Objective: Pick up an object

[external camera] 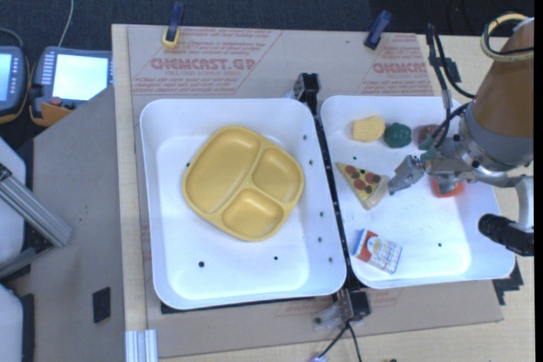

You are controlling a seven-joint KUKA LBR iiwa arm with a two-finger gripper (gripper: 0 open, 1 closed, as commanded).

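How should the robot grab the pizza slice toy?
The pizza slice lies flat in the right bin, its point toward the lower right and its crust toward the divider. Best guess: come straight down from above and pinch across the two long slanted edges near the middle, where it is narrow enough to fit between the gripper fingers.

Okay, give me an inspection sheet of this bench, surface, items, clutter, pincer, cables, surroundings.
Surface: two white bins, left bin and right bin, on a cardboard sheet.
Job's things: in the right bin, toy pizza slice, yellow piece, green ball, small carton, orange thing partly under the arm.
Clutter: yellow divided plate in the left bin.
Pincer: pincer low over the right bin beside the pizza slice; grip unclear.
Cables: black cable along the arm.
Surroundings: tablet at left.
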